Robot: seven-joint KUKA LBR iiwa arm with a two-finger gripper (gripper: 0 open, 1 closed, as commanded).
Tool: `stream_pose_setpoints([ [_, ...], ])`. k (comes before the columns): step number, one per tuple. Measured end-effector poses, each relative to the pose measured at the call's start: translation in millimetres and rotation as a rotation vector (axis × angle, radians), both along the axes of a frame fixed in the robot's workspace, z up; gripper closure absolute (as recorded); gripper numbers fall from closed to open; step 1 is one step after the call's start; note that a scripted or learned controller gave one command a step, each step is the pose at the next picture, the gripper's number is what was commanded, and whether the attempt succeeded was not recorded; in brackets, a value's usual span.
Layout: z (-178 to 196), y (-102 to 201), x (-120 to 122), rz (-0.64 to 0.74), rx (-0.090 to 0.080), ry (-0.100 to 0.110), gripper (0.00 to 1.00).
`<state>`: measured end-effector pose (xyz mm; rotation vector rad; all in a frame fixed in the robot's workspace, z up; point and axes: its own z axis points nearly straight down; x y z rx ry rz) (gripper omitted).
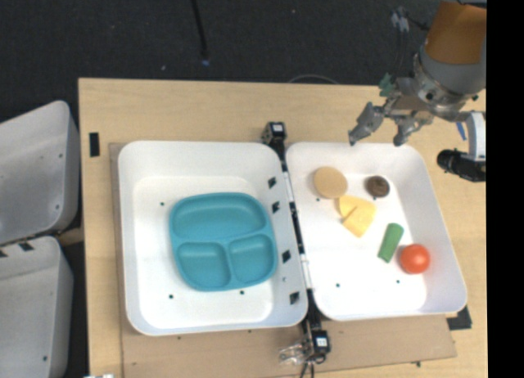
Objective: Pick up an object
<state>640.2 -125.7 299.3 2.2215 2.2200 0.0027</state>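
Beneath the wide-open, empty pincer (381, 131), a round tan cookie (330, 182), flat and pale.

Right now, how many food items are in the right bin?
5, all in the right bin: tan round at back left, brown round beside it, yellow wedge mid-bin, green piece, red ball front right.

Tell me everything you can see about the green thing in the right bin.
The green piece is a short, smooth rod with rounded ends, plastic by its look. It lies flat on the floor of the right bin, slanted, its lower end close beside a red ball. A yellow wedge lies just left of it, apart.
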Motion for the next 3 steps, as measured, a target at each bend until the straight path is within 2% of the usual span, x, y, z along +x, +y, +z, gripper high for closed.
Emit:
stream_pose_setpoints([
  [2, -125.0, -8.4, 5.0, -0.005, -0.003, 0.007, 0.00],
  [3, -170.1, -8.2, 12.3, -0.002, -0.003, 0.004, 0.00],
])
